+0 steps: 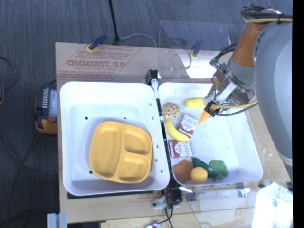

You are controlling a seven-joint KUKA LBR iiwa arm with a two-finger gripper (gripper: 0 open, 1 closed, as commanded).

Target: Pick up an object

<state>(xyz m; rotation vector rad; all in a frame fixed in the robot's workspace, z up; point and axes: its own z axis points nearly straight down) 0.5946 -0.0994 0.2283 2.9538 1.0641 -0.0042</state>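
Camera view: smooth curved banana (175, 129)

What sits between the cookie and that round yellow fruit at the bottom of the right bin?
In the camera view, between the cookie and the yellow fruit lie a banana and a small red-and-white packet.

Red print "CHEMCAST GP", perhaps more beyond, on brown protective sheet (97, 63) at far left of bench. Red-and-white cartons (182, 148) in right bin (237, 146): lettering too small to read.
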